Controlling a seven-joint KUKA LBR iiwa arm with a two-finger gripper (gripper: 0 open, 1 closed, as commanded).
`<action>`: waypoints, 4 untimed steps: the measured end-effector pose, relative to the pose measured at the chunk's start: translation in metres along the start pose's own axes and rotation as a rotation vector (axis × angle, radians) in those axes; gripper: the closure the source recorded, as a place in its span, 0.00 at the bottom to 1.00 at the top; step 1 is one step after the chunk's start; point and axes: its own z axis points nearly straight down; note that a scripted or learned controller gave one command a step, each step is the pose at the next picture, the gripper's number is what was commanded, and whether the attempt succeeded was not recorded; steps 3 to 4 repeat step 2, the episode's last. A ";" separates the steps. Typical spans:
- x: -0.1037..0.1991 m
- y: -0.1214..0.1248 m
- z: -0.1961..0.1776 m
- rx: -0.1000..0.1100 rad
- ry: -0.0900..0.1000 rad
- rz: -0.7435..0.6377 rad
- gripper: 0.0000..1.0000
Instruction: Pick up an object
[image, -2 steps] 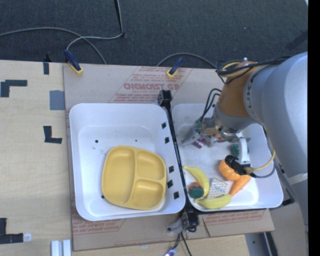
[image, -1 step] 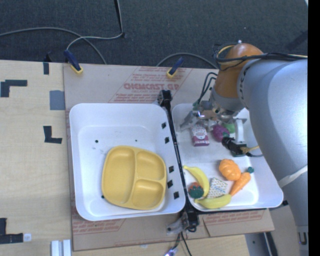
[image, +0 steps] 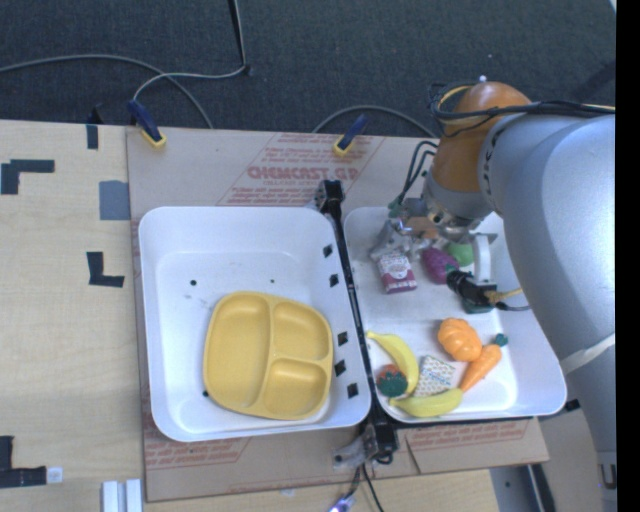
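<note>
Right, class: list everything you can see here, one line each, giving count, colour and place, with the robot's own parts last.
Bins: two, white, side by side on the bench.
Divided plate: one, yellow, in the left bin.
Bananas: two, yellow, right bin, near front.
Carrot: one, orange, right bin.
Orange fruit: one, beside the carrot.
Purple item: one, right bin, rear.
Small packet: one, red and white, right bin.
Clamps: two, yellow and blue, rear edge.
Arm: one, grey, from right.
Hand: one, over right bin.
</note>
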 end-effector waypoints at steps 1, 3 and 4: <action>0.080 -0.064 -0.090 0.002 0.005 0.000 1.00; 0.098 -0.111 -0.101 0.004 0.004 0.001 1.00; 0.098 -0.111 -0.101 0.004 0.004 0.001 1.00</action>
